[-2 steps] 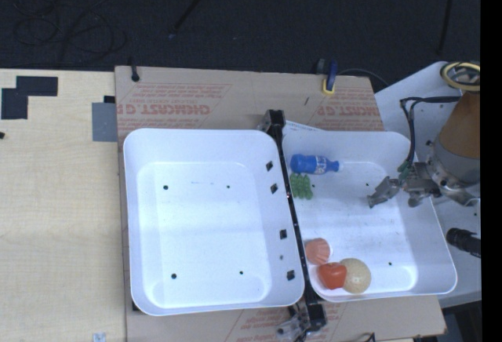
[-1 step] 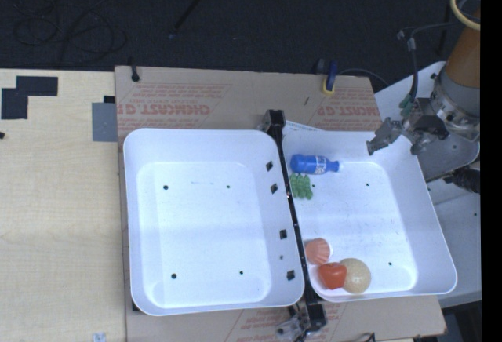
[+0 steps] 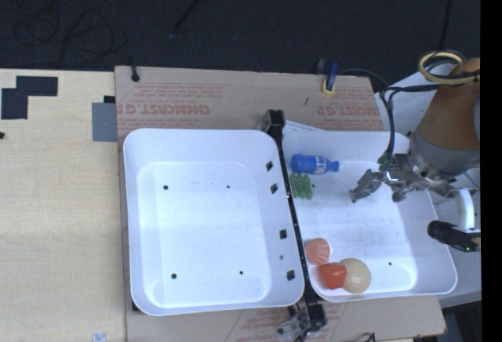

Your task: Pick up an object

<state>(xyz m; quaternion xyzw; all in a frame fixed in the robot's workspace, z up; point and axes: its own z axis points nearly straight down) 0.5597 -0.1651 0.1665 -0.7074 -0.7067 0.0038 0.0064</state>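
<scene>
The right bin [image 3: 423, 274] holds a blue bottle [image 3: 313, 165] lying on its side near the divider, with a small green object [image 3: 302, 187] just below it. At the bin's front left corner sit a pink-orange round piece [image 3: 318, 250], a red one [image 3: 332, 275] and a cream ball [image 3: 356, 274], touching each other. My gripper [image 3: 382, 184] hangs over the right half of this bin, to the right of the bottle and apart from it. Its fingers are spread open with nothing between them.
The left bin [image 3: 145, 176] lies beside the right one, separated by a black divider bar [image 3: 284, 199]. Cardboard [image 3: 196, 101] lies under both bins. A yellow and blue clip [image 3: 329, 78] stands at the cardboard's back edge. Cables run behind the arm at right.
</scene>
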